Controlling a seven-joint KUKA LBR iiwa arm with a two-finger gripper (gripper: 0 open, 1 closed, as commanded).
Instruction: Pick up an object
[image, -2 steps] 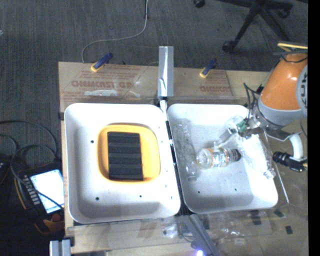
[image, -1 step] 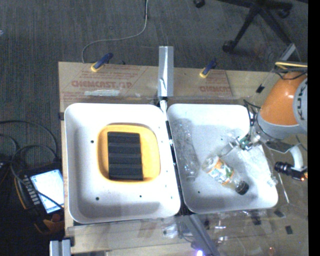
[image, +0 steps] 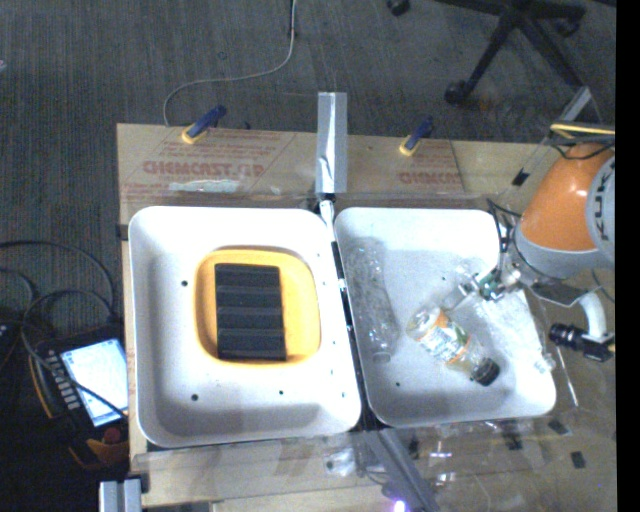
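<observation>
The arm enters from the right edge of the frame, its orange band at the upper right, and the claw (image: 490, 285) sits low over the upper right part of the right-hand bin (image: 400, 225). Whether the claw is spread or pressed together cannot be told at this resolution, and nothing is visibly pinched in it. The nearest candidate for the pick is a clear plastic bottle with an orange label (image: 450, 343), lying on its side on the bin floor near the middle right of the frame. It lies below and slightly left of the claw, close but apart from it. Its long axis runs diagonally, from upper left down to the dark cap (image: 486, 373) at lower right. A grasp would likely need the claw to descend toward the lower left and close across that diagonal. A second clear item (image: 372, 300) lies along the bin's left wall, farther off. The left-hand bin (image: 160, 390) holds a yellow tray with a black insert (image: 250, 310), well apart from the claw
</observation>
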